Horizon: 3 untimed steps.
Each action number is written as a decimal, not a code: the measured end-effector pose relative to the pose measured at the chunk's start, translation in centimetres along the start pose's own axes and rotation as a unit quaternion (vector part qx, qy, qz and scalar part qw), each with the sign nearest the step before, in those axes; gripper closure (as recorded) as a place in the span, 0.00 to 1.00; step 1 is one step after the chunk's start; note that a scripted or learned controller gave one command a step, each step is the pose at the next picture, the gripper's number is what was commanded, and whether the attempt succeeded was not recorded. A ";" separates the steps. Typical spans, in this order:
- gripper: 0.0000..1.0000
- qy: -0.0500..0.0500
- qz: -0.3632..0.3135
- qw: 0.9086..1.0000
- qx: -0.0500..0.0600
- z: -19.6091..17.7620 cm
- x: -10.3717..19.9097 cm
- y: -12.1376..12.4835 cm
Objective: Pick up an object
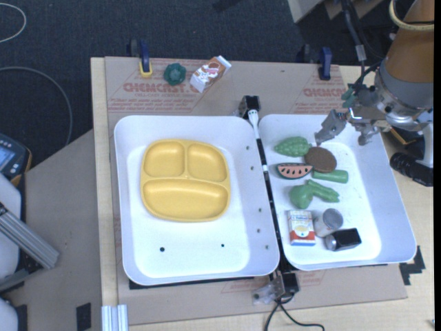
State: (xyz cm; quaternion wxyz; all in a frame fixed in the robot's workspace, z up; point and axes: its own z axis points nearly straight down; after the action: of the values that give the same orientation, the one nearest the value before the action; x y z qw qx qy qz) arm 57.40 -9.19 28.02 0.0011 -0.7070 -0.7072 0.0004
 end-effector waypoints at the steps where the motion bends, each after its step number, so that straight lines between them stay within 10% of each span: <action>1: 1.00 0.000 0.000 1.000 -0.002 -1.1 0.0 0.1; 3: 1.00 0.001 -0.005 1.000 -0.004 -5.6 12.1 -6.2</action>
State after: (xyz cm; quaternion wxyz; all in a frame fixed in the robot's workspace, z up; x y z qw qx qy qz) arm 51.19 2.94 33.65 -0.0015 -0.7038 -0.7104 -0.0034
